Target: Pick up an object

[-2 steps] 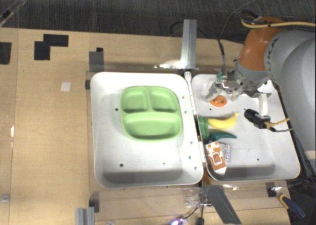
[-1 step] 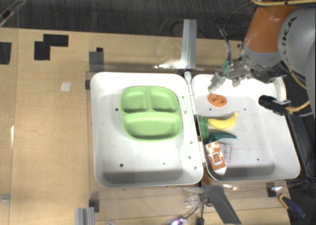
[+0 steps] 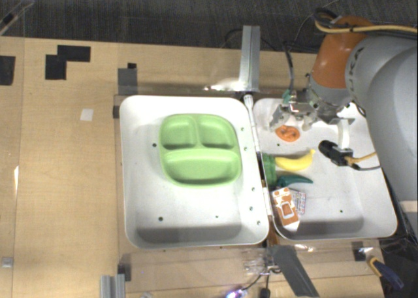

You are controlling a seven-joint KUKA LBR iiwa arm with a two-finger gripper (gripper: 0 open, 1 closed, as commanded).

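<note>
In the camera view, a yellow banana lay crosswise in the right bin, close to that bin's inner wall. Just beyond the banana, toward the far rim, sat a small orange round piece, apart from the banana's upper edge. The gripper hung directly past that orange piece, farther from the banana again. Its metal parts almost met the piece in the picture, but no object could be seen held in it. Whether its grasp was spread or pressed together could not be told from this slant.

The grey arm, with its orange band, came in from the far side of the banana, toward the view's right. On the near side of the banana, touching or nearly touching it, lay a dark green piece. Nearer the front rim than that lay an orange-and-white packet, tilted against the bin's corner.

Across the dividing wall from the banana, the left bin held a light green divided plate, lying flat in its middle and well apart from the banana.
</note>
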